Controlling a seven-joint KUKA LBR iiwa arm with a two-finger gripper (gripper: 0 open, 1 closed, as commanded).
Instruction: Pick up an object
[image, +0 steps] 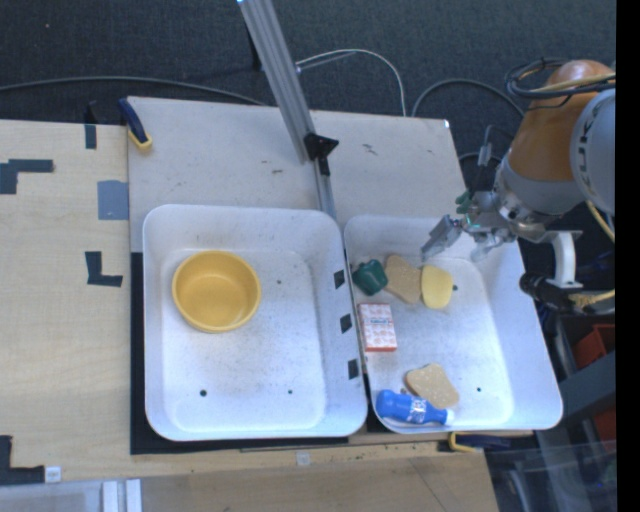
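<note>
Gripper (462, 240) on the grey arm (560, 150) hangs over the far right corner of the right bin (520, 330), its two fingers spread apart with nothing between them; one finger (440, 237) slants down toward the bin's far edge and the other (486, 246) lies nearer the arm. Just below the fingers, near the far edge of the right bin, sit three things in a row: a dark green object (370, 276) close to the bin's left wall, a tan bread-like slice (403, 279) touching it on the right, and a yellow rounded piece (436, 287) overlapping that slice's right side. A small red and white carton (378, 327) lies near the left wall, toward the middle of the bin. At the near edge of the same bin a second tan slice (432, 385) rests just beside a blue object with a white band (410, 408), which lies in the near left corner. The left bin (300, 240) holds a yellow bowl (216, 290), upright, close to its left wall and well apart from everything else. A grey metal pole (285, 80) slants across the far edge of the bench (220, 150) and meets the gap between the two bins. A blue and yellow clamp (134, 124) sits at the bench's far left corner, and black cables (380, 65) run over the dark floor beyond the far edge.
</note>
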